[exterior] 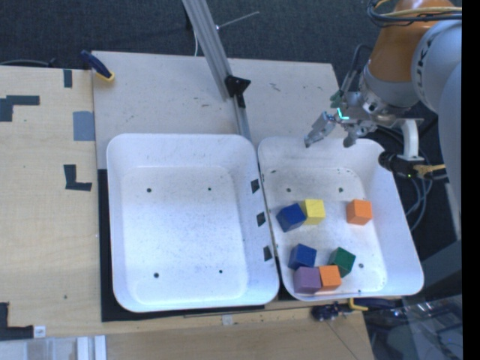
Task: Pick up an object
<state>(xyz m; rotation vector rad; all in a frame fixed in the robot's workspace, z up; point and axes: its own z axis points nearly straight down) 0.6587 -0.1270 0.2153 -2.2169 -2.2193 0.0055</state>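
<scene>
At the near edge of the right bin, three blocks lie close together: one purple cube, one orange cube touching its right side, and one dark green cube just behind the orange one. A little farther, one blue cube sits just behind the purple one. Beyond these, near the middle of the bin, a second blue cube touches one yellow cube on its right. A second orange cube stands alone, well apart from the others, near the right wall. In total I count seven blocks: two blue, two orange, one yellow, one purple, one green. All lie in the right bin.

The left bin is beside it, the two rims touching.

Farther away, over the far rim of the right bin, hangs the gripper. Its two fingers are spread apart with nothing between them, so it grasps no block. It is well apart from every cube. Behind it, the grey arm with the orange band comes in from the right.

On the far part of the bench, one metal bar runs at a slant, and one small blue and yellow object lies near the left corner.
</scene>
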